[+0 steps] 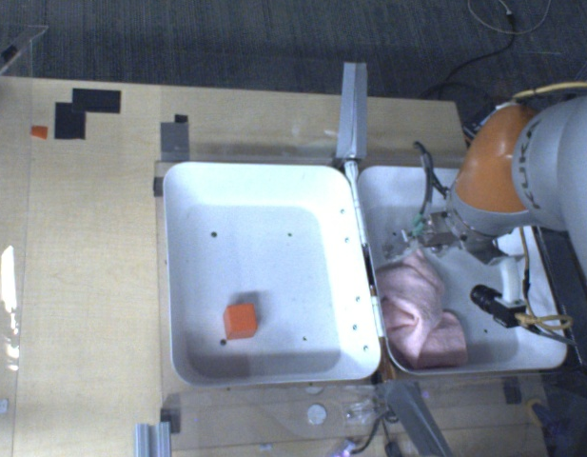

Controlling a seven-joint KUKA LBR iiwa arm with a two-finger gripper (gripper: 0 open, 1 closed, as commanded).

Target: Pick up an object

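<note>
A small orange cube (241, 321) lies in the left bin (260, 184), near its front left. A crumpled pink cloth (421, 314) fills the front left part of the right bin (393, 193). My gripper (420, 238) hangs low in the right bin, right at the cloth's back edge, under the arm's orange band (491, 171). Nothing is visibly held by it.
A grey metal post (353, 112) stands behind the divide between the bins. A black cable connector (493, 303) hangs beside the arm over the right bin's right side. The wooden bench (84, 284) stretches to the left, with black markers (84, 110) at its back.
</note>
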